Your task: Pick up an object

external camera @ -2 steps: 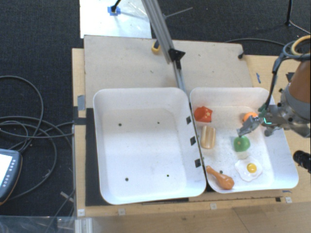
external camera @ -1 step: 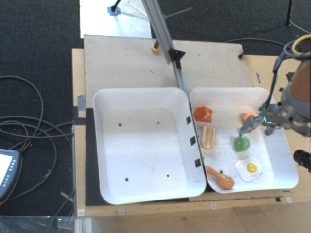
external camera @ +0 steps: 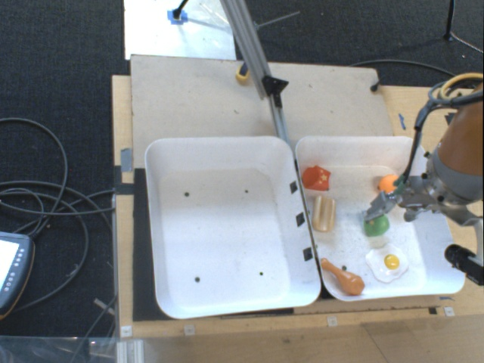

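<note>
In the right-hand shallow white bin (external camera: 435, 282), the grey two-finger gripper (external camera: 378, 209) sits right over a small round green object (external camera: 376, 225), apparently straddling it with jaws apart, so it should close squarely before lifting.

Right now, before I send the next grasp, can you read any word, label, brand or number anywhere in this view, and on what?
None can be read.
Handheld screen at the left edge: lit, too blurred to read.
Dark tabs along the divider between the bins: no legible marks.
Toy items in the right bin: no print visible.

Bench (external camera: 189, 97) (pale board) under two white bins (external camera: 227, 225)
</note>
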Controlling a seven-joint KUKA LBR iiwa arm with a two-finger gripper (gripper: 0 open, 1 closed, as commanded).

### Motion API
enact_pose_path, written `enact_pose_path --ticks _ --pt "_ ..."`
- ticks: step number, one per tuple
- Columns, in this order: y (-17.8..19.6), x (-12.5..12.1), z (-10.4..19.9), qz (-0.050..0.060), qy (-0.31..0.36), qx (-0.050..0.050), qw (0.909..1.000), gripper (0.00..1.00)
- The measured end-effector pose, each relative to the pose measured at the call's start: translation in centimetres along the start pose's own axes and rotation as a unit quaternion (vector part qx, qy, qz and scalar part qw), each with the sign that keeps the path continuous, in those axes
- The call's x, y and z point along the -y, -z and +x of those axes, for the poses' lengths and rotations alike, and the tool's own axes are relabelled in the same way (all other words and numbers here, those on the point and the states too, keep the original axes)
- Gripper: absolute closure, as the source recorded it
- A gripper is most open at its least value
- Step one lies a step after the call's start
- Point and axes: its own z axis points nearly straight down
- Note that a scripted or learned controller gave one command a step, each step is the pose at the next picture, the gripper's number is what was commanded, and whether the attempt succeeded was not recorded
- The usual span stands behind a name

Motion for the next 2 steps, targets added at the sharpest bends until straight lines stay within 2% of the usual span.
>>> enact_pose_path --ticks 2 --pt "-10.6 -1.1 0.2 0.001 0.0 0.0 1.0 0.0"
